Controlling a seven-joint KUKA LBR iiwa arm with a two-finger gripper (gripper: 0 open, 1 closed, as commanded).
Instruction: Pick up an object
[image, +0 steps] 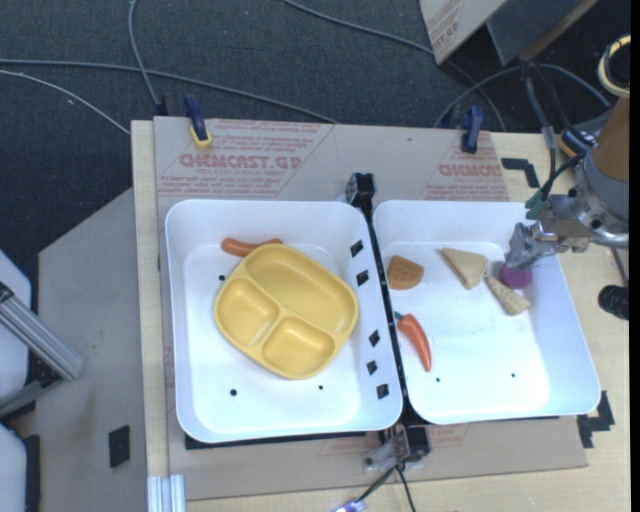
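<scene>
- Reaching in over the far right corner of the right bin (560, 400), the gripper (522, 255) is hanging low above a small purple object (515, 275); how far it is spread, and whether it has hold of anything, I cannot tell, since the metal of the wrist is hiding the tips.
- Just under and touching the gripper's near side in this view, the purple object is sitting beside a pale tan wedge (509, 297), probably the pick target given how the gripper is lining up over it.
- Just to the gripper's left, a second tan triangular piece (465, 266) is lying flat, and further left a round brown cookie-like piece (404, 272) is resting near the divider.
- Well apart from the gripper, toward the near left of the same bin, a red-orange chili pepper (417, 341) is lying at a slant.
- Far to the gripper's left, the left bin (190, 390) is holding a yellow sectioned plate (286, 310), which is partly covering an orange carrot-like piece (240, 246) at its far edge.
- Beyond both bins, the brown protective sheet is showing red print reading "CHEMCAST GP", repeated; smaller lines below are too fine to read.
- Two blue clamps (197, 121) are pinning that sheet at the far edge, presumably keeping the base from shifting.
</scene>
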